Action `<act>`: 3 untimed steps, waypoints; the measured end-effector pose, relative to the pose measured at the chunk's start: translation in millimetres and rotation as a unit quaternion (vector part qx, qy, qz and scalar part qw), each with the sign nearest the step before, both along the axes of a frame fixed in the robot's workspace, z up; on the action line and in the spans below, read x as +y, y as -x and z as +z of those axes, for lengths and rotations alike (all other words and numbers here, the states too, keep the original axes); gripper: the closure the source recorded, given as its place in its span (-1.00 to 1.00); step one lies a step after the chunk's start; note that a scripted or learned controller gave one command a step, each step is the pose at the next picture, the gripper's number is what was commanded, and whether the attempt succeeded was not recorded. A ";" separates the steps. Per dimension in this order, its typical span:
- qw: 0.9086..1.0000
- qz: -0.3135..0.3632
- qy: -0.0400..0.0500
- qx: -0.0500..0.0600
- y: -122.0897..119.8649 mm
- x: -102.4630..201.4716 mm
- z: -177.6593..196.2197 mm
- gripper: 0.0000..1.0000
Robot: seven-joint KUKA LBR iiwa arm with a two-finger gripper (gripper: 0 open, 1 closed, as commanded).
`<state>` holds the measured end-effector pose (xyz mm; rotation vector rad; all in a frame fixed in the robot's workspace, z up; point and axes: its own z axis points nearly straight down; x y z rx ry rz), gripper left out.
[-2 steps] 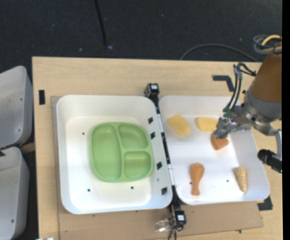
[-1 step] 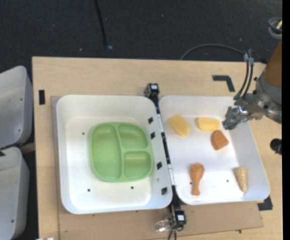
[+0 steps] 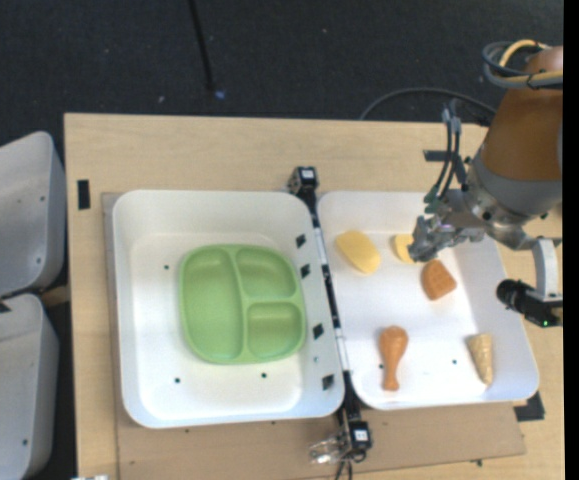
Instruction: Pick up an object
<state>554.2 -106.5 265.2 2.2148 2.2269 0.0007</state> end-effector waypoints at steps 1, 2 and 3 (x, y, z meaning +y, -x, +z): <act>1.000 0.000 0.000 0.001 -9.0 52.0 -16.0 1.00; 1.000 0.001 -0.001 -0.001 -23.2 105.5 -8.8 1.00; 1.000 0.000 0.000 0.001 -32.9 158.3 -26.4 1.00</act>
